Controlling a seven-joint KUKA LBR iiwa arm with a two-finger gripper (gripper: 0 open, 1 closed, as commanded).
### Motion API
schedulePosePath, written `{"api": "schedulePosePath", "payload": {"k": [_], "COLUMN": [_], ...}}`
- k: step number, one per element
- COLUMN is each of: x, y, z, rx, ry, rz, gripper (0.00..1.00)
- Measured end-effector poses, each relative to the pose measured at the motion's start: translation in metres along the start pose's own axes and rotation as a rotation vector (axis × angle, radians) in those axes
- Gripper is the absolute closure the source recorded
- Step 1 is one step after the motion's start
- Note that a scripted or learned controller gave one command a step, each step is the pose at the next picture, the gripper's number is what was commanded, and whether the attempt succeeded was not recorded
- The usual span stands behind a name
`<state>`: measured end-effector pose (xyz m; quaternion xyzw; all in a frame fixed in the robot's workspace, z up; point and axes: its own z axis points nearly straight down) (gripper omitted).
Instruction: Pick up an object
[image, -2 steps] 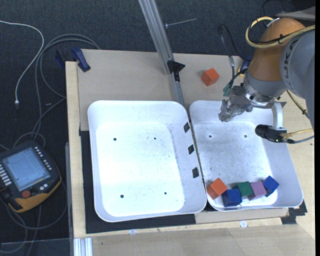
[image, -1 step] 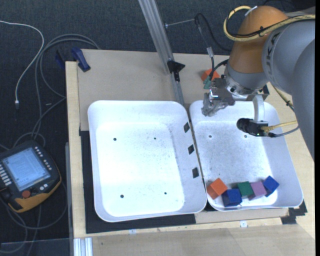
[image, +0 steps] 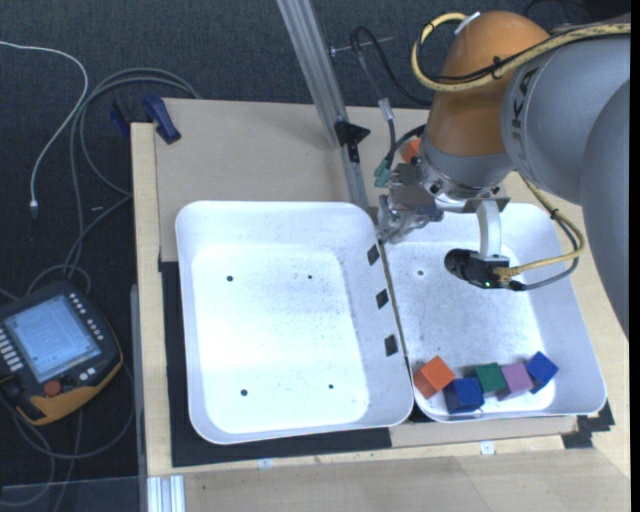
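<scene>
**Camera view: arm poised over the right bin, blocks bunched at its near wall**

Camera view runs from a teach pendant (image: 50, 350) lying off the surface at nine o'clock, past cables on the dark floor, to the left bin (image: 200, 240), whose white floor carries only dark speckles. Just beyond it sits the right bin (image: 570, 330), the two rims touching along the middle, likely so objects can be moved from one to the other.

At five o'clock in the right bin, five blocks crowd against the near wall in a rough row: an orange block (image: 435, 374), a dark blue block (image: 463, 394), a green block (image: 490, 378), a pink block (image: 516, 377) and a blue block (image: 541, 369). Neighbours touch or nearly touch, which would probably leave little room around any one of them.

The end effector (image: 406, 212) hangs near the far corner of the right bin at about one o'clock, well apart from the blocks; whether it is spread or pressed together cannot be told. Nothing is visibly held, so the pick appears not yet done.
</scene>
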<state>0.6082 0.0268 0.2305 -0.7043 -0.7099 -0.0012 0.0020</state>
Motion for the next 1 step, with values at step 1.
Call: {"api": "schedulePosePath", "payload": {"k": [1], "x": [0.0469], "y": [0.0151], "z": [0.0151], "rx": [-0.002], "ry": [-0.002], "rz": [0.001], "gripper": [1.00]}}
